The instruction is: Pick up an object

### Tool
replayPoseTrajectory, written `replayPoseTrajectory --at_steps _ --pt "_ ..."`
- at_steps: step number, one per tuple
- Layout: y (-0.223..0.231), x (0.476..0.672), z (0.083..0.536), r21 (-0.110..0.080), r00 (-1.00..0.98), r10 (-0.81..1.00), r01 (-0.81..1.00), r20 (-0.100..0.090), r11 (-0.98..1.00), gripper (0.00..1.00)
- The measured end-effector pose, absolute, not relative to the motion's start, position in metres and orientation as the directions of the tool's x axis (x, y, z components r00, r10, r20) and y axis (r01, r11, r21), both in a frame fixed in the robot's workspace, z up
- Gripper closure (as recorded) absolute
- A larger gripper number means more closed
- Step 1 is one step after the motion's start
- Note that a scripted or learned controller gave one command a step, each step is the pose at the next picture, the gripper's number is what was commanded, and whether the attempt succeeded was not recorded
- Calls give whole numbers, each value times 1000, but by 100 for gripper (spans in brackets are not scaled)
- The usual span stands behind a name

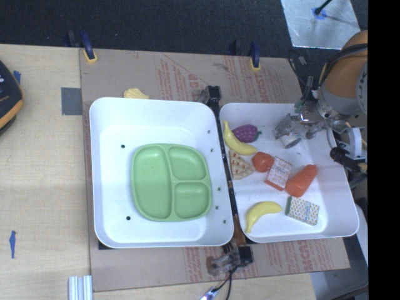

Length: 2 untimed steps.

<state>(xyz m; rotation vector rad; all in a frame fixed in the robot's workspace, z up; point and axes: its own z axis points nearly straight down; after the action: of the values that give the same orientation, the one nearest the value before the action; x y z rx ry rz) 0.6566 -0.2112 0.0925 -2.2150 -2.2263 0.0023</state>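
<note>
Camera view, my hand: my hand [289, 132] hangs over the far right part of the right bin [340, 230], the grey wrist and orange band reaching in behind it from the right. Whether it is apart or together, I cannot tell; the metal parts blur into one another, and I see nothing between them.

Camera view, nearest things: the purple grapes [246, 132] lie just to the left of my hand, near the bin's far wall. The red tomato [262, 161] lies nearer the camera than my hand and a little left.

Camera view, other things in the right bin: a yellow banana [235, 142] lies along the left wall, its long axis running from far to near. A waffle piece [239, 165] sits beside it. A red-and-white packet [279, 173], an orange-red pepper [301, 180], a second banana [261, 213] and a small patterned box [304, 210] lie toward the near side.

Camera view, left bin: the left bin [106, 167] holds a green divided plate [171, 181].

Bearing for the move: I judge the grapes the closest target, a short shift left and then down.

Progress: nothing is picked up yet.
</note>
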Motion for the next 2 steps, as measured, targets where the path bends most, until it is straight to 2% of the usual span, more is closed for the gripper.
replayPoseTrajectory --at_steps 2 --pt "-197 656 92 -4 -5 1000 1000 0 5 0"
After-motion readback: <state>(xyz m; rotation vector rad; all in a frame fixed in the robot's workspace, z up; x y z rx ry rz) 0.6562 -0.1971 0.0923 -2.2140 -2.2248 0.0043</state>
